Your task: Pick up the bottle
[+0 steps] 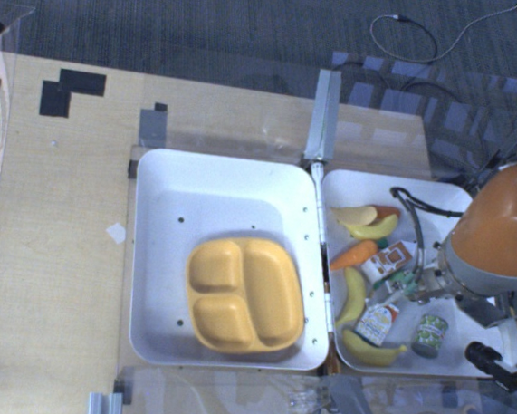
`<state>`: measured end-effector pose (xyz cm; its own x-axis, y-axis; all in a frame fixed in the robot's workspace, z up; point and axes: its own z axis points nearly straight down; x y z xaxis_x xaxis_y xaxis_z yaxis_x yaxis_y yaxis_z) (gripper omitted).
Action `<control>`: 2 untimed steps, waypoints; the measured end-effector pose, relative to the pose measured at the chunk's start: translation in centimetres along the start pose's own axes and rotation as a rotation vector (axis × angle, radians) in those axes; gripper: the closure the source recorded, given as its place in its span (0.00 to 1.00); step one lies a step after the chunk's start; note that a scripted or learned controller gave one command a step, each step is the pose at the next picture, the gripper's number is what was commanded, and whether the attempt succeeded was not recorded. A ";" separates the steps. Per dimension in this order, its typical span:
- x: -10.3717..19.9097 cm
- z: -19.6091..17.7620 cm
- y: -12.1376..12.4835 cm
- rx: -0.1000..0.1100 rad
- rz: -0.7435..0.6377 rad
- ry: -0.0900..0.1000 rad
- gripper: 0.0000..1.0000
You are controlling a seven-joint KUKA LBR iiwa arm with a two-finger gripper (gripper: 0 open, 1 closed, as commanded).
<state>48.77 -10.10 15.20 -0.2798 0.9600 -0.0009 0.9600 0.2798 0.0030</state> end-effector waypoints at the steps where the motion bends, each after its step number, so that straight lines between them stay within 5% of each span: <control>1: 0.1 5.2 2.6 -0.025 0.161 -0.006 0.00; 2: 0.2 4.0 2.9 -0.033 0.159 -0.005 1.00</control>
<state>51.55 -9.10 11.21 -0.1245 0.9922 -0.0028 0.9916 0.1245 0.0359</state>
